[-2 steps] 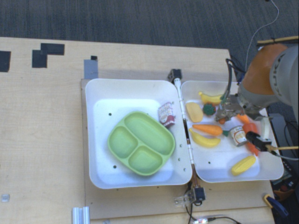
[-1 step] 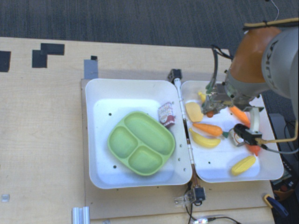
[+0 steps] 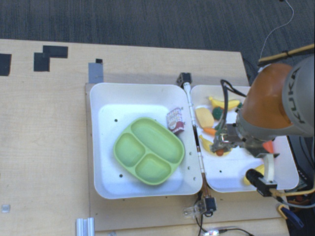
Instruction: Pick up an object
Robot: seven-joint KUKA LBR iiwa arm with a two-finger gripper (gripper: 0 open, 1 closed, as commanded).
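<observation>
In the right-hand shallow white bin [image 3: 231, 181], the gripper [image 3: 220, 142] hangs low over a cluster of small toy foods, and whether it is spread or closed cannot be told from this angle. Just beneath its tip lies a small red round piece [image 3: 220, 153]. Immediately beside it on the side toward the other bin sit an orange carrot-like stick [image 3: 209, 131] and a pale yellow rounded block [image 3: 204, 116]. Beyond the gripper, toward the far wall, are a dark green ball [image 3: 217, 113] and a yellow banana-shaped toy [image 3: 222, 103]. Well away from the gripper, in the left-hand shallow white bin [image 3: 106, 132], a light green three-compartment plastic plate [image 3: 149, 150] lies flat, with a small crumpled red-and-white packet [image 3: 175, 120] at its far edge.
</observation>
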